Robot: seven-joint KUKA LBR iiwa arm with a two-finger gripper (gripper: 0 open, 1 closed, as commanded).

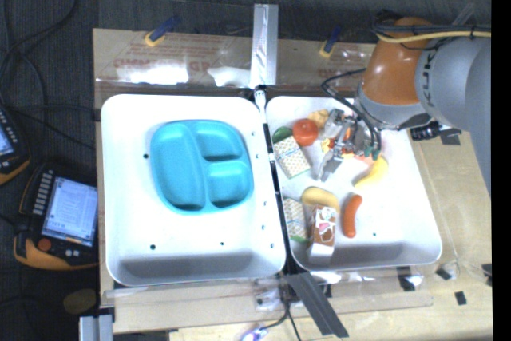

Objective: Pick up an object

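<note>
While our pincer (335, 162) hangs low in the right bin (415, 212) – open or closed, we cannot tell – the banana (373, 170) lies just beside it; crowded toys – tomato (304, 131), sausage (350, 216) – could spoil a grasp.

Gripper (334, 158) hangs low in the right bin (415, 243) among toy foods; a blue tray (201, 164) sits in the left bin (128, 243).

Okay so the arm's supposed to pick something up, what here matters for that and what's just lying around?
For the job:
tool
right bin
tomato
banana
sausage
carton

Lying about:
blue tray in left bin
handheld screen
clamps
</note>
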